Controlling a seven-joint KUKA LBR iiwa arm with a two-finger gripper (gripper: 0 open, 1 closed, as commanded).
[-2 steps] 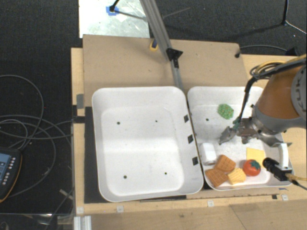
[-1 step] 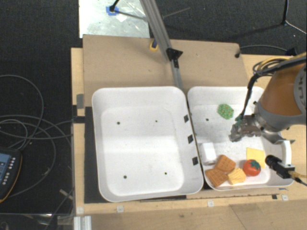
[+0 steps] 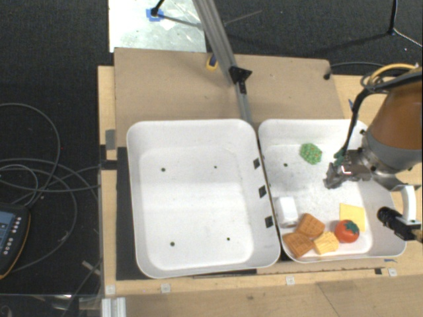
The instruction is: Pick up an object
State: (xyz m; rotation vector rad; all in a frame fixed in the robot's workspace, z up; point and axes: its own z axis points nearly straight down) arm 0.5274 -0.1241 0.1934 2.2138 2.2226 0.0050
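Observation:
My gripper (image 3: 336,177) hangs over the right bin (image 3: 277,134), right of its middle. A green leafy toy (image 3: 310,153) lies up and to the left of it. Along the bin's front lie a white block (image 3: 288,210), two brown waffle-like pieces (image 3: 310,226) (image 3: 298,244), a yellow cracker (image 3: 326,243), a red tomato (image 3: 347,230) and a yellow cheese wedge (image 3: 353,214). Nothing shows between the fingers.
The left bin (image 3: 192,197) sits beside the right one, with black clips (image 3: 262,191) along the shared edge. A grey metal pole (image 3: 218,38) slants in from the back toward the bins. Cables lie on the floor at left.

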